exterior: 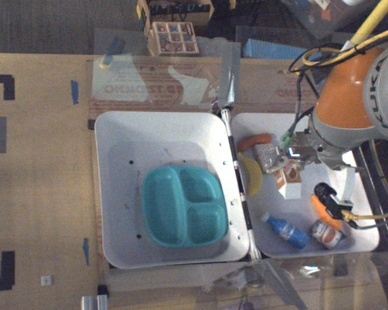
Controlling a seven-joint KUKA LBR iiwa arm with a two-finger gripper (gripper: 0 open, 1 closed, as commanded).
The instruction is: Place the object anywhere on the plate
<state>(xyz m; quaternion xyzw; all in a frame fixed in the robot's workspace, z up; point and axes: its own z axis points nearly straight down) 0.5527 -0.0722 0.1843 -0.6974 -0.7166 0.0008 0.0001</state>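
Note:
A teal divided plate [183,205] lies in the left bin [116,173], with nothing on it. My gripper [267,157] hangs over the upper left part of the right bin [368,241], reaching in from the right. Just beyond it are a reddish sausage [254,141] and a yellow banana-like piece [251,175] against the bin's left wall. A small brown and white box [290,177] sits right under the wrist. I see nothing clearly between the fingers.
At the front of the right bin lie a blue bottle [288,232], an orange piece [319,206] and a brownish can [327,234]. A raised divider [239,192] separates the two bins. Boxes stand beyond the bench at the back.

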